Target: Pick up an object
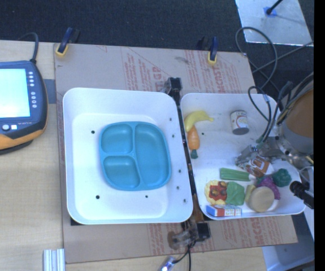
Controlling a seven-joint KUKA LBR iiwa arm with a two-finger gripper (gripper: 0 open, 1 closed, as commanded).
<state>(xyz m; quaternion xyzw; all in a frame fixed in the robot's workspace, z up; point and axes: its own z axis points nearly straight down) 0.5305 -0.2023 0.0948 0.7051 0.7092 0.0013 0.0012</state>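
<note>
The right bin (219, 103) holds several toy foods. A yellow banana (198, 118) and an orange carrot (193, 139) lie along its left wall, and a small can (239, 122) lies near the back. A green pod (234, 174), a red and yellow piece (216, 191), a beige round (261, 199), a purple piece (268, 182) and a dark green piece (282, 177) crowd the front right. My gripper (255, 157) is low over the bin's right side, just above a small brown and orange item (259, 166). Whether it touches that item is unclear.
The left bin (80, 151) bears a blue divided plate (134, 154). A handheld control screen (9, 103) rests on the bench at far left. Cables (264, 55) loop behind the right bin. Clamps (212, 49) hold the board's back edge.
</note>
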